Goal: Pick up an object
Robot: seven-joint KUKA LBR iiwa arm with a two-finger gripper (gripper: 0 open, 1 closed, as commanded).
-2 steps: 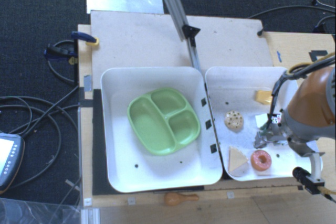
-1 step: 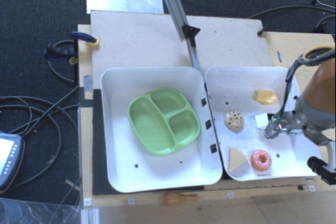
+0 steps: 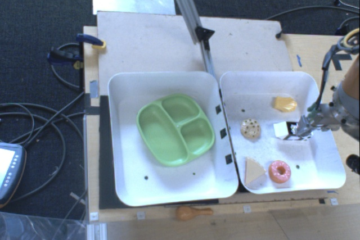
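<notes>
Arm [image 3: 347, 99] cut by right edge; tool [image 3: 296, 132] fingers blurred, state unclear.

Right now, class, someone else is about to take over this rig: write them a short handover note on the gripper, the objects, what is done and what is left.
Gripper: low in the right bin, at a small white block; I cannot tell whether it grips it.
Right bin also holds: a yellow piece at the back, a cookie in the middle, a wedge and a pink donut at the front.
Left bin: a green tray.
Done: nothing visibly lifted.
Left: grasp one object and raise it.
</notes>
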